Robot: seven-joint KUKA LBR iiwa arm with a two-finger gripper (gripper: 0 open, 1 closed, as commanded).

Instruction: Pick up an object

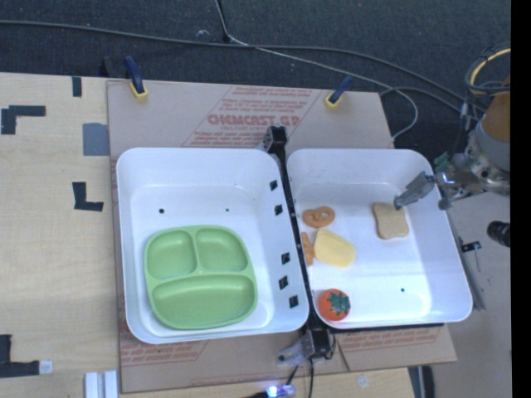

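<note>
Pick not yet made; nothing lifted. Right bin (431, 301) holds a tan bread slice (390, 221) near its right wall, a yellow wedge (335, 248) and a pretzel (319, 216) near the divider, and a tomato (334, 303) at the near-left corner. Left bin (133, 172) holds a green divided plate (200, 276). The tool (412, 193) hangs just above the bread slice; whether open or closed, cannot tell. Nothing seen in it.

The light wood bench (50, 247) carries a brown cardboard sheet (241, 114). Two white bins (199, 168) sit side by side on the sheet.
</note>
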